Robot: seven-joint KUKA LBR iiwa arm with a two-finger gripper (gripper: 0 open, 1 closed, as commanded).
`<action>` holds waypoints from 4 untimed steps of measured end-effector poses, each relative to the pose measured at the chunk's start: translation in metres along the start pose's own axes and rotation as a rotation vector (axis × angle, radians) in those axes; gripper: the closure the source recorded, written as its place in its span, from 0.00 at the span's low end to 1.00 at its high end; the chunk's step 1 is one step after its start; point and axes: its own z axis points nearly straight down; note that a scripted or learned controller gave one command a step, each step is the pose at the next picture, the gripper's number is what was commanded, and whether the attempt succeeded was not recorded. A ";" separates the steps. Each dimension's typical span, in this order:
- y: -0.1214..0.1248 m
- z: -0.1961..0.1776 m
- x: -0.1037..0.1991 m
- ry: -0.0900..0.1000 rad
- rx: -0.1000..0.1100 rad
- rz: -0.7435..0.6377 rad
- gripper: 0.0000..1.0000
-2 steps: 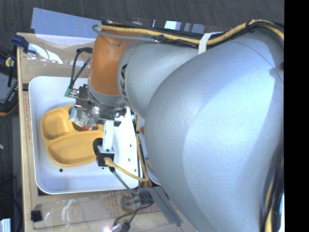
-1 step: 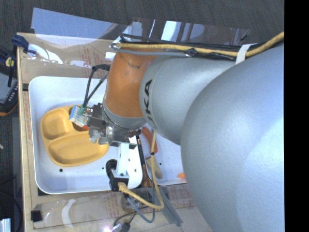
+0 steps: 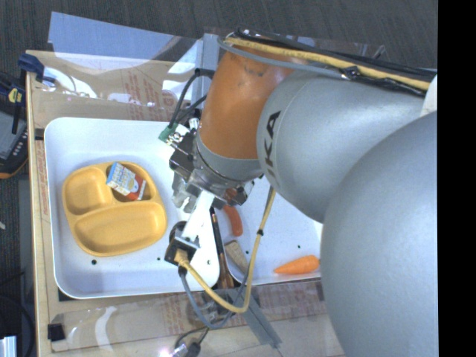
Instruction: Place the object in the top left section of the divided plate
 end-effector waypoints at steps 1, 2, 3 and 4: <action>-0.015 0.037 0.017 -0.005 0.005 0.383 1.00; -0.007 0.096 0.082 -0.006 0.000 0.428 1.00; -0.026 0.096 0.084 0.000 -0.001 0.719 1.00; -0.041 0.040 0.054 0.001 -0.002 0.720 1.00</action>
